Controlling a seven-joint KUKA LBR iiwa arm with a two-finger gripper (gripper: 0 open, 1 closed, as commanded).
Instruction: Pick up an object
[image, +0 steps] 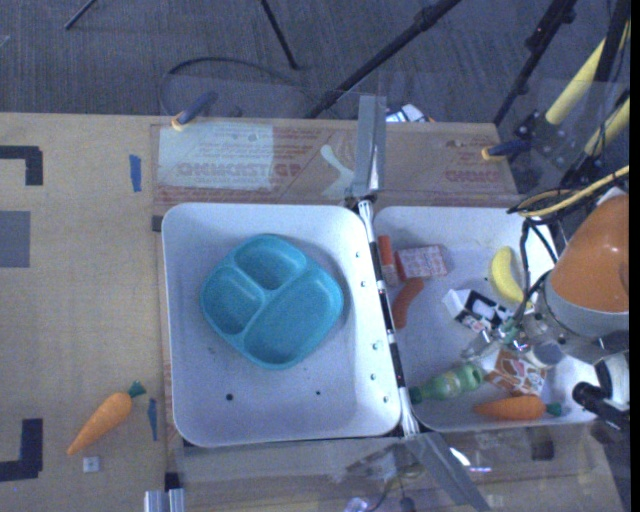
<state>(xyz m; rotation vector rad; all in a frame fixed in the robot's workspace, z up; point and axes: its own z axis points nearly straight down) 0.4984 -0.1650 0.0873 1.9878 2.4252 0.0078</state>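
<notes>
Plastic toy food lies in the right bin (440, 225), to the right of the blue plate (272, 298). The gripper (503, 340) hangs low over the small printed carton (520, 374), just above the orange carrot (512, 407). The carton looks light and stiff; its flat sides suit the grasp best.

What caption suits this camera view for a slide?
Gripper low in the cluttered right bin; blue plate alone in the left bin.
</notes>
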